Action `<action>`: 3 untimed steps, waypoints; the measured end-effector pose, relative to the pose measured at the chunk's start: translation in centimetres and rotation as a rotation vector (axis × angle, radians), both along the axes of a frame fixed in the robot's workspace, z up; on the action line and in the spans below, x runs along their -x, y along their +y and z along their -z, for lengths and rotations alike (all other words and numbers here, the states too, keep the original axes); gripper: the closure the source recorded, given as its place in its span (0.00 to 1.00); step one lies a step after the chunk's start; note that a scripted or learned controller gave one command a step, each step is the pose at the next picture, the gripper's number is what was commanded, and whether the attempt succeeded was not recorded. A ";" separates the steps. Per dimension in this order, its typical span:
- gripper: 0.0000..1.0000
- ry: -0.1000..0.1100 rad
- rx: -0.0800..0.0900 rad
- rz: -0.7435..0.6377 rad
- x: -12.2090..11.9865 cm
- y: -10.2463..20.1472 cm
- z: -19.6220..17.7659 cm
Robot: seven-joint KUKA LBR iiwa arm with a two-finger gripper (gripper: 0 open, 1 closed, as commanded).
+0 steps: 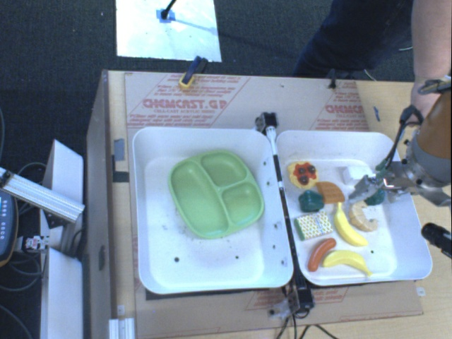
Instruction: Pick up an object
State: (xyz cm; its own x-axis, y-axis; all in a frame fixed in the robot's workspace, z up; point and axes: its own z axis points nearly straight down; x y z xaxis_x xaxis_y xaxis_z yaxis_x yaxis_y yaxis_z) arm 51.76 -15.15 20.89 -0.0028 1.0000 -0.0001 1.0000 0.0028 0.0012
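Red print on the sheet covering the desk (233, 97) reads "CHEMCAST GP", once behind the left bin and once more, partly cut off, behind the right bin; the smaller lines beneath are too fine to read.

Two white bins sit side by side. The left bin (155, 189) holds one thing: a light green divided plate (215, 193) with three compartments, lying flat near the middle.

The right bin (406, 256) holds the toy food. Counted: two yellow bananas, one (349, 228) lying lengthwise near the middle and one (346, 261) along the front wall; one red sausage (321, 253) just left of the front banana; one yellow-and-white checkered block (313, 225); one dark green lump (311, 201) just above that block; one brown bread-like piece (330, 191); one small pizza-like round with red dots (304, 174) toward the back left; one pale pastry-like piece (364, 219) just right of the upright banana; and one white block (355, 171) near the back.

The tool (369, 189) hangs low over the right bin, between the bread-like piece and the pale pastry piece, with something dark teal just beside its tip. Whether its fingers are apart or together cannot be told at this size, and nothing is plainly seen between them.

A yellow-and-black clamp (191, 73) grips the desk's far edge. A second clamp (267, 123) sits where the two bins meet at the back. A pale square sheet (166, 20) lies on the dark floor beyond.
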 end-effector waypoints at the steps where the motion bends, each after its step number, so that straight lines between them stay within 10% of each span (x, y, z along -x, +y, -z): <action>1: 0.00 -0.007 0.003 0.001 -1.7 0.1 11.7; 2: 1.00 -0.011 0.005 0.001 -1.8 0.1 10.6; 3: 0.00 -0.010 0.005 0.001 -1.7 0.1 10.6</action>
State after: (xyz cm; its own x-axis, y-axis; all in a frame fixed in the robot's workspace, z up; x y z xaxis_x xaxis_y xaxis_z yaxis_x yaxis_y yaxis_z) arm 53.51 -15.09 10.28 -0.0020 1.0000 -0.0049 0.9999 0.0020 0.0115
